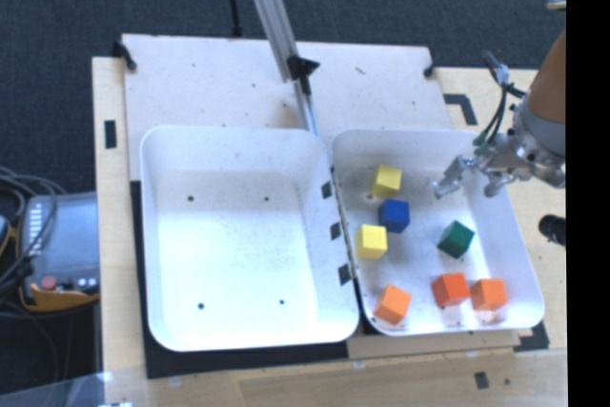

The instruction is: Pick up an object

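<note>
The right bin (515,234) holds several small cubes. A yellow cube (387,179) lies near its back left, with a blue cube (395,213) just in front of it and a second yellow cube (372,241) nearer the left wall. A green cube (457,238) sits mid-bin. Three orange cubes (393,303) (450,289) (489,294) line the front. My gripper (468,185) hovers over the bin's back right, above and behind the green cube. It is open, with nothing between its fingers.
The left bin (152,205) stands beside the right one, with a shared wall (335,224) between them. A slanted metal pole (276,24) rises behind the bins. Grey equipment with cables (57,248) sits off the bench's left edge.
</note>
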### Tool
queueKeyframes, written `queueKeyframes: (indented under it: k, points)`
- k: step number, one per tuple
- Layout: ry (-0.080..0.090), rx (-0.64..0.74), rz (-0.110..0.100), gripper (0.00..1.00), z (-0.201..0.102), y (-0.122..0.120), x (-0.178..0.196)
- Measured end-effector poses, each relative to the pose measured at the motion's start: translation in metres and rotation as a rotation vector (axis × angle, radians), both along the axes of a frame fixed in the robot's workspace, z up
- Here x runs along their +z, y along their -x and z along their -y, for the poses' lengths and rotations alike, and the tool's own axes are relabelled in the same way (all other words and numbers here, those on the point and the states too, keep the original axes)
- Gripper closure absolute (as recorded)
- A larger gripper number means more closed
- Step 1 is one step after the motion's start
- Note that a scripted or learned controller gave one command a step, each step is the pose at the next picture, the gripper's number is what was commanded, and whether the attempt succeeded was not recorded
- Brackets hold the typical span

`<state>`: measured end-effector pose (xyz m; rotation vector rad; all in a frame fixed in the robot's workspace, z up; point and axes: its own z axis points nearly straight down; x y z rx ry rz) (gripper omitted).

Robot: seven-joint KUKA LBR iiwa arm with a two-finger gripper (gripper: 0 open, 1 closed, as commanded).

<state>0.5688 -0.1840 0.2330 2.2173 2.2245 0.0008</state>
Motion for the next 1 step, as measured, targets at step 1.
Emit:
queueKeyframes:
  k: [1]
  points:
    - [0.000,-0.001,0.000,0.00,0.0000,0.0000,0.0000]
